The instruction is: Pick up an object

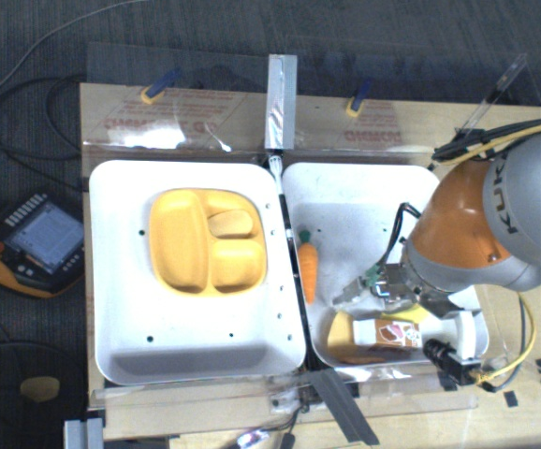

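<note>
Nothing is lifted yet: whether the gripper (pixel 389 293) is clenched or released I cannot tell; it hangs low in the right bin (pixel 345 187), a packet (pixel 387 333) at its 6 o'clock, a carrot (pixel 307 267) at 9

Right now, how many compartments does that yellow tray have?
3. The yellow tray in the left bin has one long compartment on its left and two smaller ones on its right, the upper holding a tan piece.

1. Two bins (pixel 111 251) were white.
2. A divided tray (pixel 186 251) was yellow.
3. A carrot (pixel 307 267) was orange.
4. The arm (pixel 523 204) was grey, banded orange.
</note>
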`<state>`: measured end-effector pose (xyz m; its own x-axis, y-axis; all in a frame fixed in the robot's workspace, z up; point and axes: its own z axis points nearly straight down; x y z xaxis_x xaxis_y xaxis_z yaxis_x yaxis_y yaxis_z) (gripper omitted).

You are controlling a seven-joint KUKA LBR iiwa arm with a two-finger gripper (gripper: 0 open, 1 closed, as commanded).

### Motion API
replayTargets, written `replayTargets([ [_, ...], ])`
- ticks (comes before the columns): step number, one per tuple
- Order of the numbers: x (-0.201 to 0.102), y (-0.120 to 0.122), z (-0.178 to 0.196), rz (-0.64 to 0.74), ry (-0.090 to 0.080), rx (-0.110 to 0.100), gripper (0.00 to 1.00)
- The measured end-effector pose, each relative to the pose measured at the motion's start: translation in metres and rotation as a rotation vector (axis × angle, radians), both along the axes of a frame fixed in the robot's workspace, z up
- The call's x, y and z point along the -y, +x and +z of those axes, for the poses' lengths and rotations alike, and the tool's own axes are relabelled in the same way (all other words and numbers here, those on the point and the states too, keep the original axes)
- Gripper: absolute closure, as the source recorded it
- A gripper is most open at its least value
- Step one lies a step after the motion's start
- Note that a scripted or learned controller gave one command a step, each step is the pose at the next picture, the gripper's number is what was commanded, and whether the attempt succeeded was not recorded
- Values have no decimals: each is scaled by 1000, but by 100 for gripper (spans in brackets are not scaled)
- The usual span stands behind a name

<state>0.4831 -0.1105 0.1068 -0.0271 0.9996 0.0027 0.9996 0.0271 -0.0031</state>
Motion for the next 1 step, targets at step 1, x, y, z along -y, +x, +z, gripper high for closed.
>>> replayTargets([
  [1,-19,44,76,95,-1,2,0],
])
